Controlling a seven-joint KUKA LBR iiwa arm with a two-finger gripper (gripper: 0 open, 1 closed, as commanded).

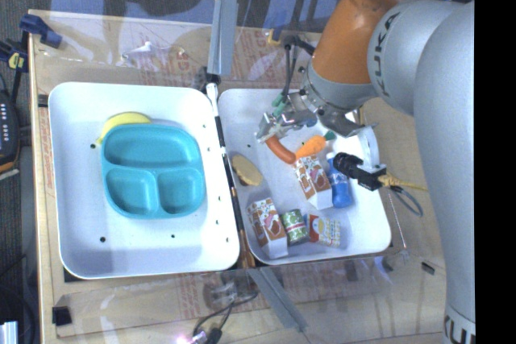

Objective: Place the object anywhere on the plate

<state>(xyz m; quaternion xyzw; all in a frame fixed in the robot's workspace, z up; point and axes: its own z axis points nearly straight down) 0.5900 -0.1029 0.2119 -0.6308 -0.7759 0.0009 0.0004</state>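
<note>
Plate (153, 177), the destination, is a blue tray with three compartments that lies flat in the left bin (72, 238), roughly centred, so that it presents an open surface for a drop from above. A yellow banana-like item (125, 120) is tucked against its far rim, partly under the plate edge. No compartment holds anything, so by this reading the placement is not yet done. The candidate objects are all in the right bin (371, 234): an orange sausage-shaped piece (280, 149), a carrot-coloured piece (310, 146), a tan oval piece (247, 170) near the divider, a small printed carton (311, 177), a blue bottle-like item (341, 191), and a row of small printed packets and a can (294, 227) along the near side. They lie loose and close together, several touching, which leaves little room around any one of them for a clean grasp. The gripper (278, 123) hangs over the far part of the right bin, just above the sausage-shaped piece and the carrot-coloured piece, which suggests that one of these is the intended pick. Its opening cannot be determined from this slanted overhead view, and nothing is seen held in it. The arm (387, 36) reaches in from the right, its orange band above the wrist, covering the bin's far right corner.
</note>
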